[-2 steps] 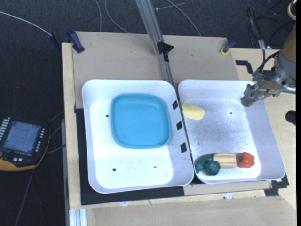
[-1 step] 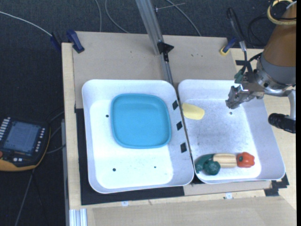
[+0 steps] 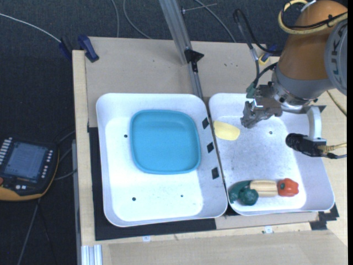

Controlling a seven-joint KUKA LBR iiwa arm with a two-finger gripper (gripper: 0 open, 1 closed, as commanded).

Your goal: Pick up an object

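In the right bin (image 3: 265,153) a pale yellow rounded object (image 3: 226,130) lies near the left wall. Along the bin's near edge lie a dark green object (image 3: 244,194), a tan cylinder (image 3: 263,188) and a red object (image 3: 287,187), side by side. My gripper (image 3: 251,117) hangs over the upper part of this bin, just right of and slightly above the yellow object. I see nothing between its fingers.
The left bin (image 3: 110,148) holds a blue square plate (image 3: 165,141). A metal pole (image 3: 179,26) slants down toward the gap between the bins. A black cable connector (image 3: 300,142) juts over the right bin's right side. A handheld pendant (image 3: 25,164) lies off the bench at left.
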